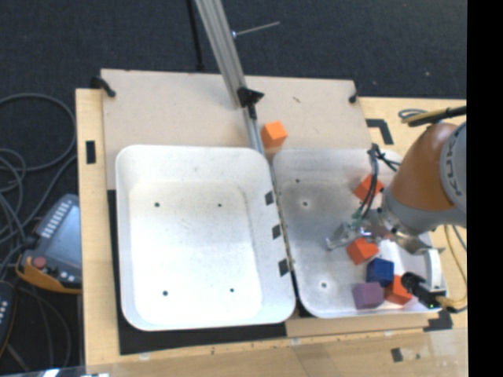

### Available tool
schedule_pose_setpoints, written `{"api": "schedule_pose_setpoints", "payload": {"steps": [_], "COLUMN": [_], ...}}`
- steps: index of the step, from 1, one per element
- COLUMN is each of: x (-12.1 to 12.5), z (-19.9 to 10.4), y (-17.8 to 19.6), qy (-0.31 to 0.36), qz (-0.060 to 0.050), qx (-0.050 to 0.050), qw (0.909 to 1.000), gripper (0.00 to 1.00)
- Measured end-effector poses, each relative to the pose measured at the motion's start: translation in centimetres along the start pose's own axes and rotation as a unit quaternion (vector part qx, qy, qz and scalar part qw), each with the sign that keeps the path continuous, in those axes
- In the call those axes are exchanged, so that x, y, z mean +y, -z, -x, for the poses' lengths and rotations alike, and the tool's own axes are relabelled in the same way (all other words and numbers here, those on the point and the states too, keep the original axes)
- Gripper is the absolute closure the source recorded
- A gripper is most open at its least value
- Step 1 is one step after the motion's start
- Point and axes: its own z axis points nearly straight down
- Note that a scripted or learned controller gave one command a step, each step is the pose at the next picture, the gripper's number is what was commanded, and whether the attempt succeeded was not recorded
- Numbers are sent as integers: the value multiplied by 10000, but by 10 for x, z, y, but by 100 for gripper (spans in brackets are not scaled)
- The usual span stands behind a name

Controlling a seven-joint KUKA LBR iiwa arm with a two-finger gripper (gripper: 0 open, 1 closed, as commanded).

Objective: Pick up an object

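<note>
Bench (94, 289): light wooden top, pale board (181, 108) laid over rear part. Two shallow white bins side by side on it: left bin (130, 210), right bin (314, 179), inner rims touching. Black mat (204, 334) visible under front edge of left bin. Orange block (273, 134) on board, just behind junction of bins. Slanted aluminium rail (224, 45) meeting board near same spot. Black clips (106, 87) at rear corners of board.
</note>
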Motion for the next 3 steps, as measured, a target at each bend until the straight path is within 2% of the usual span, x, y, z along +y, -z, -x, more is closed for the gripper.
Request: {"api": "schedule_pose_setpoints", "payload": {"steps": [1,2,3], "x": [2,67,51], "z": [3,-59,-126], "y": [11,6,102], "qy": [-19,62,61], "qz": [18,-30,-14], "qx": [-4,41,41], "qw": [10000,10000,10000], "gripper": [100,100,100]}}
